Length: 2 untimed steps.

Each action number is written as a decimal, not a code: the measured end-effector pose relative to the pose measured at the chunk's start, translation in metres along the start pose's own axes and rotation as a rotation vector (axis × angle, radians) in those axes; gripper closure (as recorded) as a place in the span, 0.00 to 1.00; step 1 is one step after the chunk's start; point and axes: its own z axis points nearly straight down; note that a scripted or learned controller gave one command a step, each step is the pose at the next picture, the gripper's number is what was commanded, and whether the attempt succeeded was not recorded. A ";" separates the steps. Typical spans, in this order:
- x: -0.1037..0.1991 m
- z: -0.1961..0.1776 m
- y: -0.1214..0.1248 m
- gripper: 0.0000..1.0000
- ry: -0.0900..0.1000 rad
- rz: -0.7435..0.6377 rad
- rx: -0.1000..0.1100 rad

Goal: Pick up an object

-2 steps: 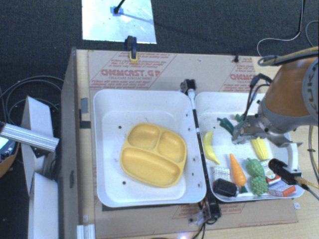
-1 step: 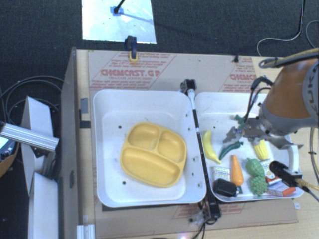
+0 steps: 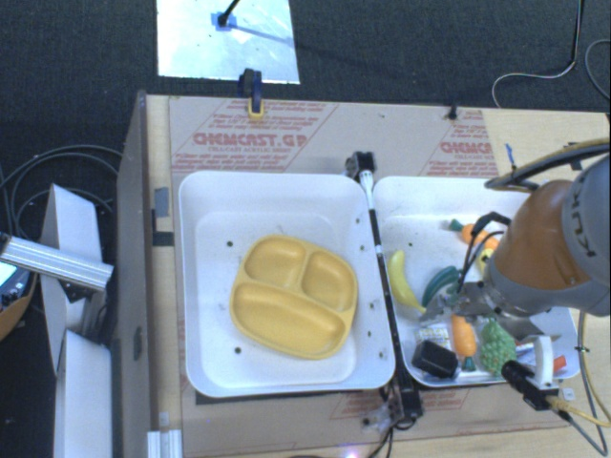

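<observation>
Hand (image 3: 456, 305) position: low in the right bin (image 3: 410, 203), over the clutter; finger opening cannot be told. Candidate objects lie close together: banana (image 3: 402, 281), carrot (image 3: 463, 335), broccoli (image 3: 495, 347), black block (image 3: 435, 359). Crowding hinders a clean grasp. Left bin (image 3: 205, 256) carries a yellow divided tray (image 3: 294, 296).

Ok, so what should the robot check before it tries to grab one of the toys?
1. End effector over the right bin: ok.
2. Toys within reach, carrot, broccoli and banana: ok.
3. Fingers open or shut: cannot tell, the arm hides them.
4. Anything already held: cannot tell.
5. Chosen toy free of its neighbours: not ok; carrot, broccoli and black block are crowded together.
6. Yellow tray lies in the left bin, out of the way: ok.
</observation>
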 end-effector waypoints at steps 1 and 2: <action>-0.072 -0.096 0.004 0.00 -0.008 0.001 -0.016; 0.002 -0.043 0.002 0.00 0.003 -0.013 -0.002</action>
